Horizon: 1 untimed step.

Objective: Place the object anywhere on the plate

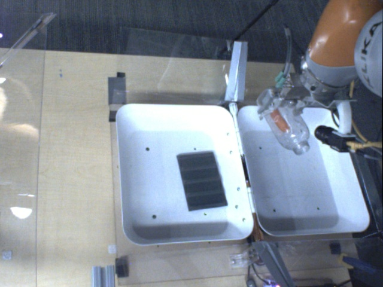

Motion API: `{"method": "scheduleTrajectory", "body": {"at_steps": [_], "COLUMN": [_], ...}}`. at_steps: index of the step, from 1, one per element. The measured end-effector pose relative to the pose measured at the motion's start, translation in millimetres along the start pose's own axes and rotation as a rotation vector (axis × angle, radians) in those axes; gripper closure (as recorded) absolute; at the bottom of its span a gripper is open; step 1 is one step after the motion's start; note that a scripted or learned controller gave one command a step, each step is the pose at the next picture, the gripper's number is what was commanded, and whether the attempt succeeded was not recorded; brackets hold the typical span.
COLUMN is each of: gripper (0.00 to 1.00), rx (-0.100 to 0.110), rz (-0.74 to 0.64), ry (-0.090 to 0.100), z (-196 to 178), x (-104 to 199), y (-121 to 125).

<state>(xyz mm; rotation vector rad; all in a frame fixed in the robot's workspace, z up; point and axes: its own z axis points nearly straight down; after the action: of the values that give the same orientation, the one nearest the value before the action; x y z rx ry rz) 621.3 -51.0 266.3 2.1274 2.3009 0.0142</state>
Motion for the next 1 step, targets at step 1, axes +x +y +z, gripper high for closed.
{"method": "scheduleTrajectory", "body": {"at_steps": [1], "gripper": [1.0], "rx": [0.006], "rz": [-0.219], "ry": [0.0], "z": [-52.6], "x": [52.9], "y": [-60.2]}}
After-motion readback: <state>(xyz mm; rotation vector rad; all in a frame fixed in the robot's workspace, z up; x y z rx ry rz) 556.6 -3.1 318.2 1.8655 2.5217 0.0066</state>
